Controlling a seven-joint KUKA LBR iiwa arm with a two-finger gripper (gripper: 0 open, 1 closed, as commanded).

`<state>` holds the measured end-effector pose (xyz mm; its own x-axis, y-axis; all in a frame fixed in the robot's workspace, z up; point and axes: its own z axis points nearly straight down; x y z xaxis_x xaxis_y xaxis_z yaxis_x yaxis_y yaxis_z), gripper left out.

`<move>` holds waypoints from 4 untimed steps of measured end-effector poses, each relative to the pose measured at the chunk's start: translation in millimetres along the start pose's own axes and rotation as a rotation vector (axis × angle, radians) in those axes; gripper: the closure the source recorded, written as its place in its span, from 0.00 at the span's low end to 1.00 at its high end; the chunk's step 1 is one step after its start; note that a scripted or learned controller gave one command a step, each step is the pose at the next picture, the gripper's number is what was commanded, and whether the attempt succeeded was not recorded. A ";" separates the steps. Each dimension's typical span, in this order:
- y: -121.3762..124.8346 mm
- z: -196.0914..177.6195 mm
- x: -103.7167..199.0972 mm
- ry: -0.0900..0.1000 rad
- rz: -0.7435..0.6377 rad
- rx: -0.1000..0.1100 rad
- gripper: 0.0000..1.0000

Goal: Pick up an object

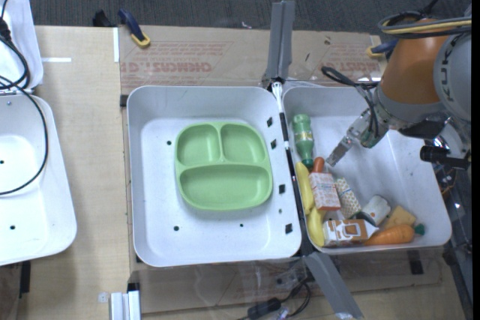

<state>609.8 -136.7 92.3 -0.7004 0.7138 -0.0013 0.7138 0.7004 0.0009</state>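
Along the right bin's (420, 183) near-left side, toy foods are lying heaped: a green bottle (302, 136), a banana (306, 195), a carton (325, 191), a carrot (390, 236). Just right of the bottle and above the carton, the claw (339, 154) is hovering, touching none; how far it is opening I cannot tell. Beside it, the left bin (142, 183) is holding a green divided plate (223, 165).

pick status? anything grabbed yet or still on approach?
Done: the arm has reached into the right bin, with the gripper low beside the green bottle. In hand: nothing shows between its fingers. Left: the grab and lift. The bottle, banana, carrot and cartons all lie in the bin; the green plate sits in the left bin.
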 end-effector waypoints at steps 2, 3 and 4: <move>-53.9 0.7 79.5 0.002 -0.013 0.000 0.00; -53.5 -8.4 78.6 0.000 -0.010 -0.002 1.00; 6.2 -148.1 82.8 -0.001 0.064 0.001 1.00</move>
<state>556.1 -73.2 240.4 -0.6530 0.7574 -0.0021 0.7574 0.6530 0.0004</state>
